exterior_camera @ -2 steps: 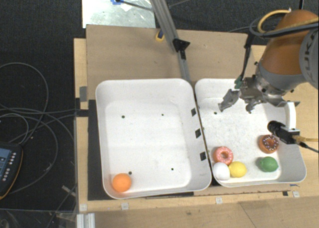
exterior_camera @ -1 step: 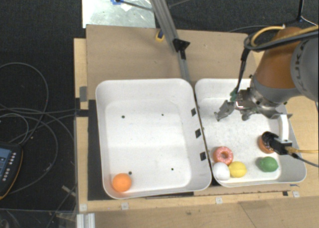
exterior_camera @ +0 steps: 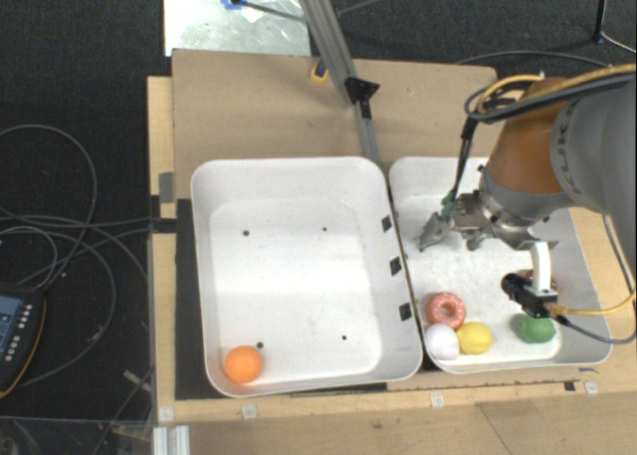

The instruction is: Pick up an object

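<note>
The gripper [exterior_camera: 450, 232], grip width unclear and nothing visibly held, hangs centre-right over the right bin [exterior_camera: 430, 182]; below, the crowded doughnut [exterior_camera: 446, 309], white ball [exterior_camera: 441, 342] and lemon [exterior_camera: 476, 338] could jostle and spoil a grasp.

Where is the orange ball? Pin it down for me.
In the camera view, the orange ball sits in the near-left corner of the left-hand bin, well apart from the pink doughnut and white ball in the right-hand bin.
</note>
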{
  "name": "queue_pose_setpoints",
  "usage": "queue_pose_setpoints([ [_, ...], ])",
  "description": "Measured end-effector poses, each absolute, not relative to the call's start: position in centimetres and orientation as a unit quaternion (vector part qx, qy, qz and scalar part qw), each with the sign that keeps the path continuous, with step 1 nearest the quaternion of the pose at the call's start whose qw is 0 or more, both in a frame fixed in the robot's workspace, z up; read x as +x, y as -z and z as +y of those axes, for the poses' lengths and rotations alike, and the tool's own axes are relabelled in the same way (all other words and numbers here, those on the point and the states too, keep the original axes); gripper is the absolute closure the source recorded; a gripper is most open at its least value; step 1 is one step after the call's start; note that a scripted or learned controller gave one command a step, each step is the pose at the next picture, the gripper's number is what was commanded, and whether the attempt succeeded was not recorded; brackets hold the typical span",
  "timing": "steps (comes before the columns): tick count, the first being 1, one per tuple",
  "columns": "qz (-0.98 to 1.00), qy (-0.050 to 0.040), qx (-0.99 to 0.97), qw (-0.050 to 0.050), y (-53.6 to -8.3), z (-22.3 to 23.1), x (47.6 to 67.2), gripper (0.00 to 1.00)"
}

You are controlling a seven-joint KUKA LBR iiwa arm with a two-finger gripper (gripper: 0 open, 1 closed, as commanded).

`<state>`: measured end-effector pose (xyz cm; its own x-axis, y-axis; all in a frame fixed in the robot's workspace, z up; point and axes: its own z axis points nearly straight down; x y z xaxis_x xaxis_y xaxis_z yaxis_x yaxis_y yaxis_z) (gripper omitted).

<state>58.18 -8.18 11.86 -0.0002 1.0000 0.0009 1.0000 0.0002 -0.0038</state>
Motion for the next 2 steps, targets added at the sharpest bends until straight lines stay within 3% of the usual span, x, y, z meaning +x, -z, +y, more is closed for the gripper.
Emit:
queue_pose_setpoints([
  [1,-0.707,0.0011,-0.707,-0.001,-13.3,-8.3,58.3,1.00],
  [2,-0.709,0.0020,-0.706,-0.003,-17.8,-8.4,59.2,1.00],
])
